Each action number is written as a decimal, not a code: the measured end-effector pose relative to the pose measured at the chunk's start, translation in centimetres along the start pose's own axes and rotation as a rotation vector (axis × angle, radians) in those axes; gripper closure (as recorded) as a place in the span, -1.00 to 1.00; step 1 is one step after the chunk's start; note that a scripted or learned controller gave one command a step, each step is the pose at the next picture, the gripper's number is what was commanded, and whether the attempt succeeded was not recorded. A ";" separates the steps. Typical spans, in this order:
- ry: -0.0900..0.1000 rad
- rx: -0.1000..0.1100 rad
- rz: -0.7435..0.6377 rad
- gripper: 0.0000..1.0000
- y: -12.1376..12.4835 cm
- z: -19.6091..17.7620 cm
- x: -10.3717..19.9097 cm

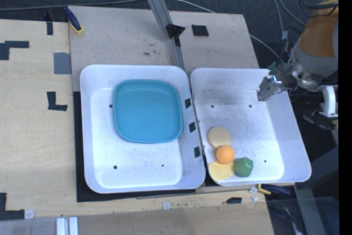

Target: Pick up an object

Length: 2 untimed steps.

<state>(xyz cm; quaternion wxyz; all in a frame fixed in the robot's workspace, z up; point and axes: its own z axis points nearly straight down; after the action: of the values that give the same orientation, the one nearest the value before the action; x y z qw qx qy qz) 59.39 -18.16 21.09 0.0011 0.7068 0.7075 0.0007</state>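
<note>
Currently end effector hangs over right bin's far edge; grip state unclear. Orange ball sits untouched.

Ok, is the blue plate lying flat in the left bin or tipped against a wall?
Flat. The blue plate lies face up on the floor of the left bin, its whole rim visible, with white floor showing around it.
</note>
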 end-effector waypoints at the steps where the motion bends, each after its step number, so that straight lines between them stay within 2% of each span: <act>1: 0.000 -0.001 0.001 1.00 -0.3 -6.2 -0.1; 2: 0.001 0.002 -0.003 1.00 -0.7 -6.6 5.3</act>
<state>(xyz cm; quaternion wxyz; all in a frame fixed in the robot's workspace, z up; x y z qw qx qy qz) 58.71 -12.88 27.69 0.0000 0.7057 0.7085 0.0005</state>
